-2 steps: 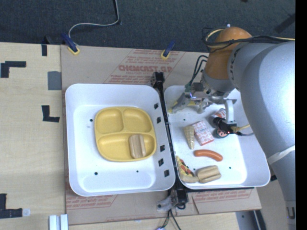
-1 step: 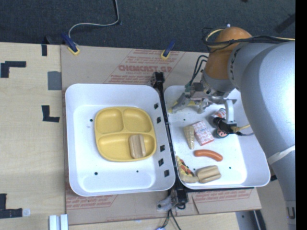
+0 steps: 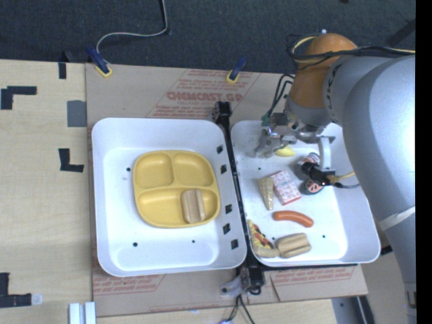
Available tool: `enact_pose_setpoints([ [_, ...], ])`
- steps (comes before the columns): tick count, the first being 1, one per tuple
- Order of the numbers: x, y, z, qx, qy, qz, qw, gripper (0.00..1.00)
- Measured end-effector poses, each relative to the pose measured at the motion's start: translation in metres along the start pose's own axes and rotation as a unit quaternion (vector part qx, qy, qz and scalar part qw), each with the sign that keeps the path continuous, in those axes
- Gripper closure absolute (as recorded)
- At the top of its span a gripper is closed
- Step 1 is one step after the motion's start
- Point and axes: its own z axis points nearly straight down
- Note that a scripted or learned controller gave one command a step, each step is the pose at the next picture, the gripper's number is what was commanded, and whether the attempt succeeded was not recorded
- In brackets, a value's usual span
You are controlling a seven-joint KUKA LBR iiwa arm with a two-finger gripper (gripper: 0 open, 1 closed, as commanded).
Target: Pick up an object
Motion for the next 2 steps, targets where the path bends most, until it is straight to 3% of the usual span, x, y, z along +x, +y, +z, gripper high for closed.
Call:
enact_pose_setpoints([
  [1, 0.000, 0.000, 0.001, 0.000, 0.000, 0.000, 1.0000, 0.00],
  [2, 0.004, 0.002, 0.012, -0.007, 0.001, 0.001, 1.0000, 0.00],
])
